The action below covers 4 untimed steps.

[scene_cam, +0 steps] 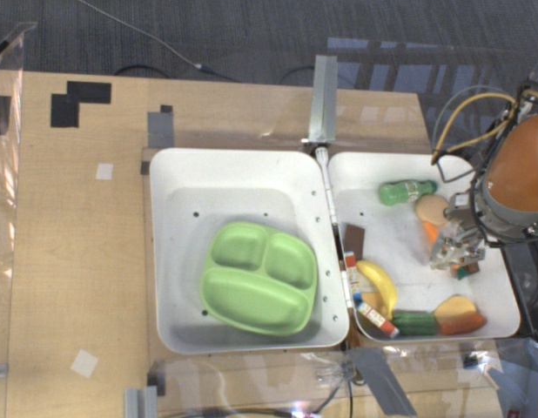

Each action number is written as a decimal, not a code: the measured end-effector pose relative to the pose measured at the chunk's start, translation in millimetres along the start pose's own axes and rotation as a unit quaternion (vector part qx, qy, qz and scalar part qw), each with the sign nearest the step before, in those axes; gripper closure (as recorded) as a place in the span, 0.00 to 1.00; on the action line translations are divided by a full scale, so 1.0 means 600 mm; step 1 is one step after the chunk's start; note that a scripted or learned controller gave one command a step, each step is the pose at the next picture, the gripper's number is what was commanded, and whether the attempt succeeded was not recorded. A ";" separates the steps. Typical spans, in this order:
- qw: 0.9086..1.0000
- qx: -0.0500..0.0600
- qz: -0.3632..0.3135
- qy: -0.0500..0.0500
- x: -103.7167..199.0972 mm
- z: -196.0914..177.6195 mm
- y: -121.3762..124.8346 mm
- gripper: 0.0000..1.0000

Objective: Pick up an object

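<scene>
My gripper [453, 252] hangs low over the right side of the right bin [400, 233], under the orange wrist band. Right beside its tip lie a tan egg-shaped toy [432, 208], an orange piece [430, 230] and a small dark green and red piece [466, 270]. Further left in the bin are a green bottle [406, 192], a yellow banana [379, 286], a brown block [353, 242] and a red and blue marker-like item [374, 315]. Along the bin's front lie a dark green cucumber [413, 322] and a tan and red bread-like toy [460, 314].
A green three-compartment plate [259, 278] lies in the left bin [178, 233]. A metal divider post [324, 103] stands behind the seam between the bins. Yellow and black cables [465, 129] loop above the arm at the right.
</scene>
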<state>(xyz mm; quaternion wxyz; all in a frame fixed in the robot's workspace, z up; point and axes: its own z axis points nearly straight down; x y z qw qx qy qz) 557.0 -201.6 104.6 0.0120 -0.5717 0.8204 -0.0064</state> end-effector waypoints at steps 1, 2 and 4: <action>0.998 0.000 0.065 0.003 -0.112 -0.241 -0.030 1.00; 1.000 -0.009 0.009 0.003 -0.186 0.016 -0.002 1.00; 0.990 -0.009 -0.144 0.002 -0.102 -0.034 -0.075 0.00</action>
